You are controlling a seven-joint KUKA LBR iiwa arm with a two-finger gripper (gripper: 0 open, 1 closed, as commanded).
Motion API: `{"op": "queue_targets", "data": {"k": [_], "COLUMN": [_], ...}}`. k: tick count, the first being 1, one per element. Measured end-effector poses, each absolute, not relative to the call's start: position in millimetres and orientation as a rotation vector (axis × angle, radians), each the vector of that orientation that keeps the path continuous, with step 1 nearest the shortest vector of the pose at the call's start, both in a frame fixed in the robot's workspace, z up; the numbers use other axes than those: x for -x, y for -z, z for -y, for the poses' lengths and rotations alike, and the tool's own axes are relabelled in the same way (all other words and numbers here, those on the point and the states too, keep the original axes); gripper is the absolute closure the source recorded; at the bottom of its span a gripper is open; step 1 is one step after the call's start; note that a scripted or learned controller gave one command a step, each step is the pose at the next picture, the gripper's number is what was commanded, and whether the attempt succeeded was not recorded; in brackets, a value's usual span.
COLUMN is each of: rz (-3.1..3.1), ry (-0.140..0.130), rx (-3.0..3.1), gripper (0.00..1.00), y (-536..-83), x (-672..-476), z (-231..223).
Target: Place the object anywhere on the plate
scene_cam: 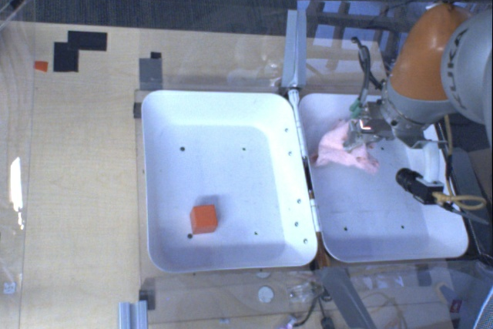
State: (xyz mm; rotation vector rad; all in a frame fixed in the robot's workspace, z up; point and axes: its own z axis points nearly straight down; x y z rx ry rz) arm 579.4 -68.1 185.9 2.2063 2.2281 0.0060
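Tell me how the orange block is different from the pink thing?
The orange block is a small, neat cube; the pink thing is bigger, soft-looking and crumpled. The block sits alone in the left bin; the pink thing lies in the right bin, right under the tool. Both rest on white bin floors.

2 white bins (pixel 154 166), 1 orange block (pixel 204 219), 1 pink cloth (pixel 343 150), 1 arm (pixel 443 65) with 1 gripper (pixel 360 129).
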Motion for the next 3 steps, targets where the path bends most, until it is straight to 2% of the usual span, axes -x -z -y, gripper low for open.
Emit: {"op": "queue_targets", "data": {"k": [1,2,3], "rz": [-2.236,-2.634,-2.918], "ry": [-0.009,-0.007,-0.008], "rx": [-2.195,-1.701,-1.137], "gripper": [1.0,1.0,1.0], "y": [-226.2,-227.7,-237.5], "x": [-582.1,-576.3,-580.5], "z": [66.7,11.9,-40.0]}}
